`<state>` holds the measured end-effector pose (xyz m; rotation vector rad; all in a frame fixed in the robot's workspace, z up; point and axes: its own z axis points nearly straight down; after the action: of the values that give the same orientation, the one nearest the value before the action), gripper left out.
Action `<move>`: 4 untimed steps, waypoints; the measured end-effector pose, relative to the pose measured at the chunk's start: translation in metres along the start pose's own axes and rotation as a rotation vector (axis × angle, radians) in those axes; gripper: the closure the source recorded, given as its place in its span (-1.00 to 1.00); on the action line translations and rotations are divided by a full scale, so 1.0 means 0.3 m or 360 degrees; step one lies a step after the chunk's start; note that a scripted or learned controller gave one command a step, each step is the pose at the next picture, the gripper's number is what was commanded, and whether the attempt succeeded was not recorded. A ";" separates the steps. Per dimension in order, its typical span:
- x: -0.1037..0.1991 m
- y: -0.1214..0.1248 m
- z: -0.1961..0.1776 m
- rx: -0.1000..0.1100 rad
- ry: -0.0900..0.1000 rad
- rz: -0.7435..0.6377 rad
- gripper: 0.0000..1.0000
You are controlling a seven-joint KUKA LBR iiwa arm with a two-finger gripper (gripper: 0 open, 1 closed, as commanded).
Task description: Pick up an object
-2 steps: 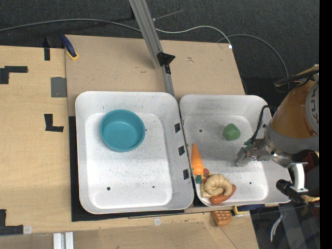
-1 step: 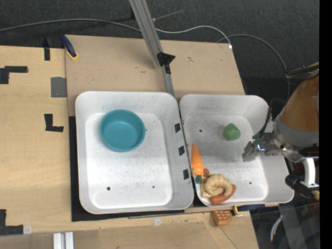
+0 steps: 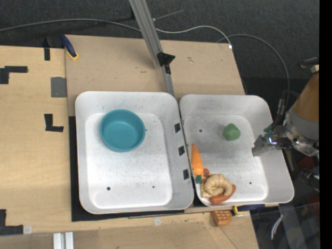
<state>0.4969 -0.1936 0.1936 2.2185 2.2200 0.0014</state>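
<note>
Hovering at right bin (image 3: 259,108) edge, gripper (image 3: 261,145) state unreadable. Green ball (image 3: 231,132) sits nearby; carrot (image 3: 197,161) and shrimp (image 3: 216,184) front-left. Bowl (image 3: 122,130) in left bin (image 3: 88,154).

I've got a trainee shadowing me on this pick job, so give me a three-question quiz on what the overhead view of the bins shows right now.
1. True or false: the round teal plastic bowl sits in the right white bin.
2. Which item lies nearest the gripper? A) small green rounded object B) orange carrot-shaped toy C) teal bowl
3. Fill in: the beige croissant-like toy lies in the right bin's ____ left corner.

Key
1. False: it sits in the left white bin.
2. A
3. near (bottom of the view), beside the carrot toy.
</note>
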 end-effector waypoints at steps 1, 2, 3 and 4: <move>-0.013 0.005 -0.143 -0.0001 0.0000 -0.0001 1.00; 0.135 0.043 -0.135 0.0006 0.0005 -0.0009 1.00; 0.306 0.041 -0.099 0.0010 0.0005 -0.0009 1.00; 0.476 0.087 -0.087 0.0008 0.0005 -0.0011 1.00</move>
<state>0.5229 -0.0506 0.2195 2.2149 2.2317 -0.0006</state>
